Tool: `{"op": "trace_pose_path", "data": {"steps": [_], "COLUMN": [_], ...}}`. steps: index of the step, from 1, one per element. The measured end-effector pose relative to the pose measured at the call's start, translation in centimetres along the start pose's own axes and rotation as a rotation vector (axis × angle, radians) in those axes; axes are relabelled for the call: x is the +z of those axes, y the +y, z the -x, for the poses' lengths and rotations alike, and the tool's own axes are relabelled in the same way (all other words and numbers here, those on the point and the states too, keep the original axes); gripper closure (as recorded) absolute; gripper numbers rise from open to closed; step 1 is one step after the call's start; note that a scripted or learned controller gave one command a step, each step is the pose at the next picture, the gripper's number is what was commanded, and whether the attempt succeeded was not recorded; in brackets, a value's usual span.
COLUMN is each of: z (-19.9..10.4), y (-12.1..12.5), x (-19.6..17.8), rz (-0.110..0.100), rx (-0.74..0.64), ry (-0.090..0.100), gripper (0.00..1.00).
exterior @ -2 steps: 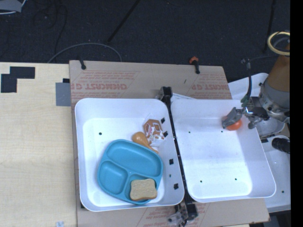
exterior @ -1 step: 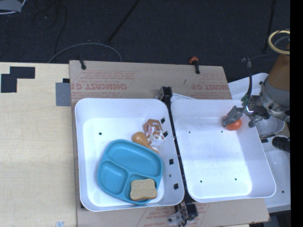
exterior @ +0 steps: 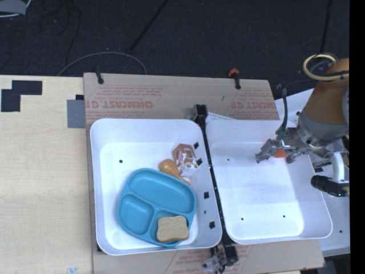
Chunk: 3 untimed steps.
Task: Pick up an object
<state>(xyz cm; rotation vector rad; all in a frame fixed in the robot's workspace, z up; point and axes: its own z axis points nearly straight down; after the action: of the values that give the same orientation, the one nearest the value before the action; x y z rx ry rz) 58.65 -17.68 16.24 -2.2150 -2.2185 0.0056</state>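
Note:
My gripper hangs over the right part of the right bin, its two grey fingers spread apart and open. A small orange-red patch shows between them; I cannot tell what it is. In the left bin lies a blue divided plate with a tan bread slice on its near corner. A yellow-orange piece and a brown-and-white packet rest just behind the plate.
A black divider with clips runs between the two bins. Cardboard lies under both bins. A black-and-white part of the arm overhangs the right bin's right rim.

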Motion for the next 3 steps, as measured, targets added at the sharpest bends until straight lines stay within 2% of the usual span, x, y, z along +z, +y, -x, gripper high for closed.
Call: {"op": "trace_pose_path", "data": {"steps": [2,3], "z": [0.3,0.4], "y": [0.0,0.1], "x": [7.7,6.5], "rz": [0.002,0.003], "rx": [0.002,0.004], "ry": [0.000,-0.001], "gripper": [0.00,1.00]}}
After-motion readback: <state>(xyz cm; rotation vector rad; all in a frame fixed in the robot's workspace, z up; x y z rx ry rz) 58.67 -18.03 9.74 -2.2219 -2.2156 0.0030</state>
